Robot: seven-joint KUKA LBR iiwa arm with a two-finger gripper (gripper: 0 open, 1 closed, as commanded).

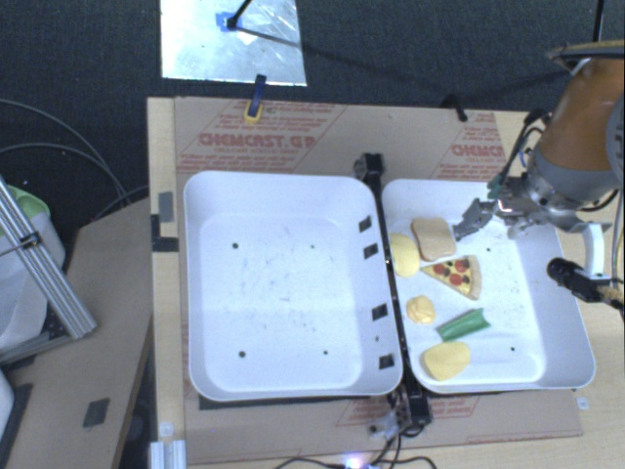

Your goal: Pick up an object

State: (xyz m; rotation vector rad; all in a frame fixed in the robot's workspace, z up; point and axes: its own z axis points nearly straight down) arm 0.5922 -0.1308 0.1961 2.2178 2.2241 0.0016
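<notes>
The right bin (557, 335) holds several toy foods. A tan bread slice (433, 237) lies near its far left, with a yellow piece (403, 254) beside it against the left wall. A pizza slice (456, 274) sits just in front of the bread. Closer to the front are a small yellow piece (421, 309), a green piece (461, 323) and a larger yellow piece (446, 361). My gripper (476, 218) hangs over the far part of the right bin, just right of the bread slice, and I see nothing in it.
The left bin (283, 291) sits beside the right one, with a black divider with clips (383, 262) between them. The grey and orange arm (581, 135) reaches in from the right. A metal plate (234, 27) lies behind the bench.
</notes>
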